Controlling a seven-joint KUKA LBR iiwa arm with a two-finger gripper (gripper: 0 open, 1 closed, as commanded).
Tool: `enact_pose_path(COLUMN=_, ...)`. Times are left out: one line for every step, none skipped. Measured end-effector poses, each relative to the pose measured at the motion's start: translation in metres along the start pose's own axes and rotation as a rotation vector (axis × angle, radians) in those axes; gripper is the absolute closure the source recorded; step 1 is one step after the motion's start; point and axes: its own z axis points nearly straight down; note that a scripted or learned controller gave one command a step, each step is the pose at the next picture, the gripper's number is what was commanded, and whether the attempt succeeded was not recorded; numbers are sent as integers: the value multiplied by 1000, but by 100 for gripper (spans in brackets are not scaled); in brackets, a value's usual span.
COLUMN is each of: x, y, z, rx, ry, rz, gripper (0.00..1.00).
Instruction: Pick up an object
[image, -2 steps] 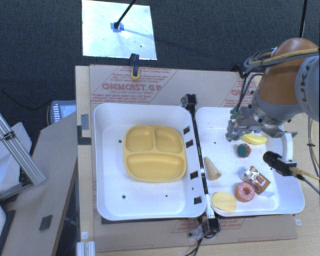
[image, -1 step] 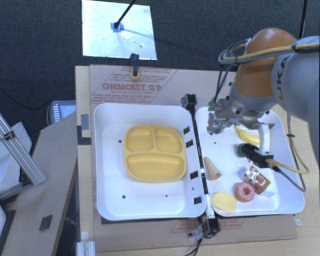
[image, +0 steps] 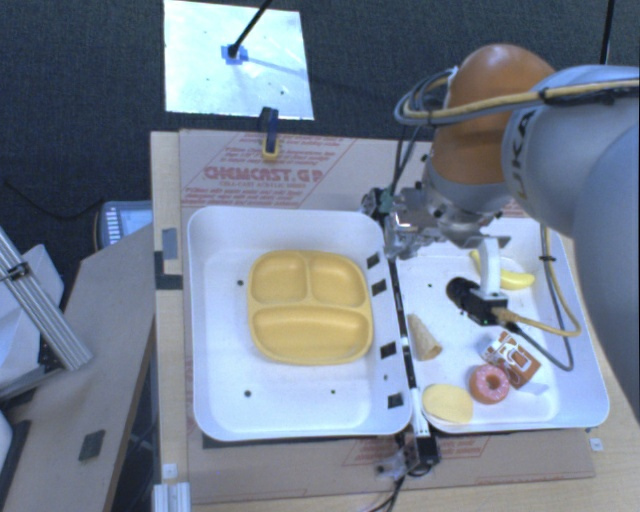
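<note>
Finding one: your pincer (image: 398, 236) hangs at the upper end of the wall dividing the two bins, on the edge of the right bin (image: 585, 385). You cannot tell from this angle whether it is apart or together, and nothing is seen in its grip.

Finding two: the candidates for the pick lie loose in the right bin, all nearer the camera than the pincer. They are a pale wedge (image: 425, 338), a pink doughnut (image: 490, 383), a yellow disc (image: 447, 403), a small carton (image: 513, 360) and a curved yellow piece (image: 517, 281). The yellow tray (image: 305, 305) lies flat mid-way in the left bin (image: 215, 330) (probably too broad to pinch).

Obstructions: the wedge and the disc lie just beside the dividing wall, which I judge would crowd a descent. The doughnut touches the carton. The curved piece lies freest.
</note>
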Motion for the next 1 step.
enact_pose_path(x=44, y=14, z=16, rx=1, ry=0, rz=1, gripper=100)
